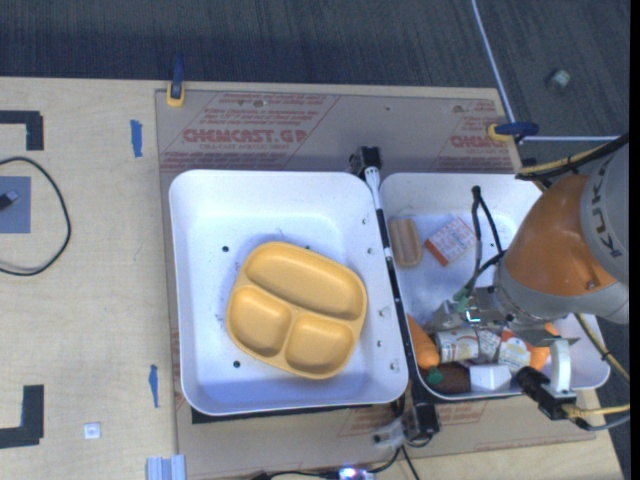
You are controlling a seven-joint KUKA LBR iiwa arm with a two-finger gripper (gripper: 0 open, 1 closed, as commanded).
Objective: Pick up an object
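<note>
Camera view, hand [478, 340] low among right bin [440, 193] clutter (opening can't be told).

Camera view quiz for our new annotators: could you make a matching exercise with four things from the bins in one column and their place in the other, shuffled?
Things:
1. yellow divided tray
2. tan oblong block
3. red and white packet
4. tool

Places:
A. right bin, upper part, just left of the packet
B. low in the right bin, over the cluttered items
C. middle of the left bin
D. right bin, upper part, right of the block

Pairs: 1-C, 2-A, 3-D, 4-B
</note>
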